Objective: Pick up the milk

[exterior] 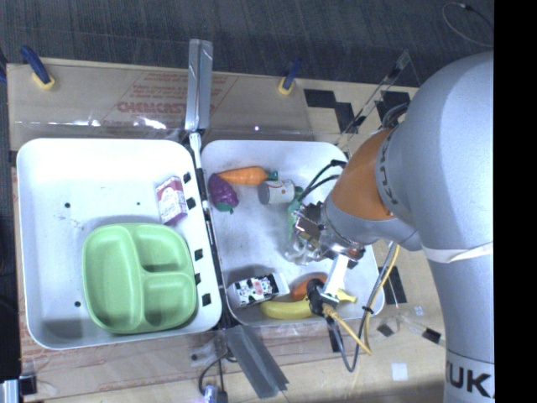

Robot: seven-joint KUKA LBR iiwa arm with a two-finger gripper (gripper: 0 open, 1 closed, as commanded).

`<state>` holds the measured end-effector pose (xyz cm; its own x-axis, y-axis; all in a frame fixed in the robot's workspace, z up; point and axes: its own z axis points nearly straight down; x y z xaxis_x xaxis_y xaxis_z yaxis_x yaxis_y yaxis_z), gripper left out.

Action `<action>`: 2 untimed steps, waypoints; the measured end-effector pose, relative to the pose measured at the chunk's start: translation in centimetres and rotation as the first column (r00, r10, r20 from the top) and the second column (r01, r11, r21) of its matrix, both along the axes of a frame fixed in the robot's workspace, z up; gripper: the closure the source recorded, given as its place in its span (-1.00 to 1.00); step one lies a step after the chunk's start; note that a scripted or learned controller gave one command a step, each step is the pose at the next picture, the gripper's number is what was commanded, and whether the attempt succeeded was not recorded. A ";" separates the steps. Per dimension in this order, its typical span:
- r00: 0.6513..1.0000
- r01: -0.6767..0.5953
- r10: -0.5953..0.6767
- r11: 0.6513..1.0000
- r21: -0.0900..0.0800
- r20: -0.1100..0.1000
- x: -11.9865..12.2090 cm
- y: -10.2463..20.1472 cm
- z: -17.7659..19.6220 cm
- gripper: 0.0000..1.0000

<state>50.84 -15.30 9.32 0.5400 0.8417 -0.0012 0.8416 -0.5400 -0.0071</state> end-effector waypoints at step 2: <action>0.810 0.586 -0.586 0.810 -0.003 -0.002 -2.1 3.2 -0.3 1.00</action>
